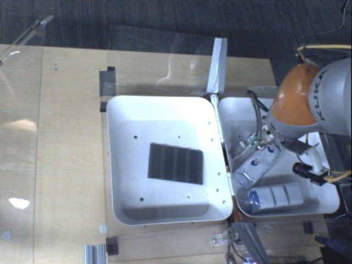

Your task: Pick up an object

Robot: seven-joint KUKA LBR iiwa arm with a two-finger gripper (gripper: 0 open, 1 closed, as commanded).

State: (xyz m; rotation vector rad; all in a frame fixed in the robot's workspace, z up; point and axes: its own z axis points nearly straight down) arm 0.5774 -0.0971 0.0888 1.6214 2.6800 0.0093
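Observation:
A dark ribbed rectangular pad (pixel 176 163) lies flat in the middle of the left bin (pixel 124 147). In the right bin (pixel 236 111), a clear plastic bottle (pixel 278 196) with a blue cap lies on its side along the front wall. A second small clear item (pixel 254 168) lies tilted just behind the bottle. My gripper (pixel 253 143) hangs low over the right bin's left half, just above that clear item. The orange-banded wrist (pixel 294 100) hides the bin's back right part.
A metal divider post (pixel 216 65) stands behind the seam between the bins. Black cables (pixel 311 172) trail from the arm over the right bin's right side. Wooden bench top (pixel 55 147) spreads to the left, covered by a clear sheet.

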